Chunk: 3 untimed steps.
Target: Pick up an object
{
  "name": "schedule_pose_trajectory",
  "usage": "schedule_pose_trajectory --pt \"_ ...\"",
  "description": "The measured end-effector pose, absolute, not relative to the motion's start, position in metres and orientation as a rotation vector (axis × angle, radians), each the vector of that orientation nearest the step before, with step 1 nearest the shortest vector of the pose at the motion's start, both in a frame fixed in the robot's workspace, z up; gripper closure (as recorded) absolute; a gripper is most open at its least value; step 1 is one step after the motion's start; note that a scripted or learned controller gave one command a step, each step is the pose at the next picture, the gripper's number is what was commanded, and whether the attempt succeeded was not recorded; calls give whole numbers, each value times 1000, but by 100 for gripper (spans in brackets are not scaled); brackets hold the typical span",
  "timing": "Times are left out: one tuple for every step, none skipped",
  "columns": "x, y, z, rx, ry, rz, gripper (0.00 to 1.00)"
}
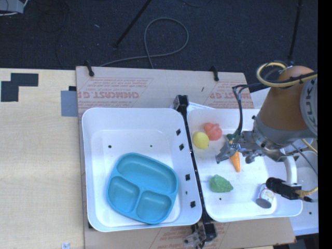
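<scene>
The left bin (104, 126) contains a blue divided tray (142, 188); the right bin (244, 214) contains a green object (221, 183), a yellow ball (201, 139), a pink object (212, 130) and a small can (265, 197). The gripper (234, 156) hangs over the right bin, its fingers closed on an orange carrot (236, 161) that points downward between them.

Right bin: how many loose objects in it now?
5. Yellow ball and pink piece at the back left, orange carrot by the pincer, green lump in front, small can front right. The arm may hide more.
</scene>
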<state>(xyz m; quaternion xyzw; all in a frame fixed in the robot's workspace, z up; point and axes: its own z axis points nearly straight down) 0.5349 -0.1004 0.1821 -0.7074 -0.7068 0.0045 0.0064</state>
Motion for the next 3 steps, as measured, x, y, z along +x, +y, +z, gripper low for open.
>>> schedule_pose_trajectory --pt "538 -101 187 -2218 -2219 4 0" --pt "532 -110 133 -2217 -2215 9 0" --pt "531 -109 86 -2220 -2219 3 0"
